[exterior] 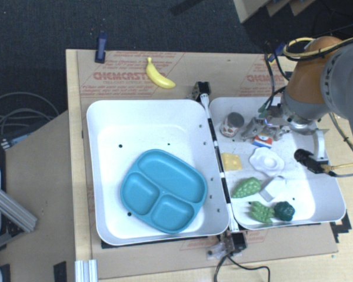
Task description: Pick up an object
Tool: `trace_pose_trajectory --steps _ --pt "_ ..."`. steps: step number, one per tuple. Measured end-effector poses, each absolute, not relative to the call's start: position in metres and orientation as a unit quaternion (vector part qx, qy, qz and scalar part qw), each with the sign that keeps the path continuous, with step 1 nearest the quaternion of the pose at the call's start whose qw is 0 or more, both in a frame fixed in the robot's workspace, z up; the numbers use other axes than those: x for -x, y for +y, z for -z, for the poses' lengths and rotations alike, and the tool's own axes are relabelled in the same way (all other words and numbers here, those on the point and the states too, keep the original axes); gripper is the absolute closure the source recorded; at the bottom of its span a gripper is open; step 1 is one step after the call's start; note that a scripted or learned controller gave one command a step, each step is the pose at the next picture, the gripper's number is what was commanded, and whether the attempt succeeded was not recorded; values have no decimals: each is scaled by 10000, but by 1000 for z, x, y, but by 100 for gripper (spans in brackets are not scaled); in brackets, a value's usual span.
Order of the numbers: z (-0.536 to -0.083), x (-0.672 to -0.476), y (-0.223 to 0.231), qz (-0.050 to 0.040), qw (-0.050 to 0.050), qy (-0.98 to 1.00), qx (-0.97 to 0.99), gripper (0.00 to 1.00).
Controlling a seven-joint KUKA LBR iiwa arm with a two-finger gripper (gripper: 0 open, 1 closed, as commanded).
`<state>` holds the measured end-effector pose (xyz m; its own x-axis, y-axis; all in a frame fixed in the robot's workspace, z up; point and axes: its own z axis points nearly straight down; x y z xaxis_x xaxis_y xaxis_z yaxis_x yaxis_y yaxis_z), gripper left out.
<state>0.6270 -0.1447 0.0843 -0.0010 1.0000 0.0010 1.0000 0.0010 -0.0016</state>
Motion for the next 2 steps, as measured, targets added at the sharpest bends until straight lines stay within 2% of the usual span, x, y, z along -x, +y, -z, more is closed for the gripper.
trace_pose_trajectory --steps 1,2 --pt "-95 -628 -145 2 -4 -7071 7071 100" --pt "-185 -550 -79 5 5 -7078 7065 100"
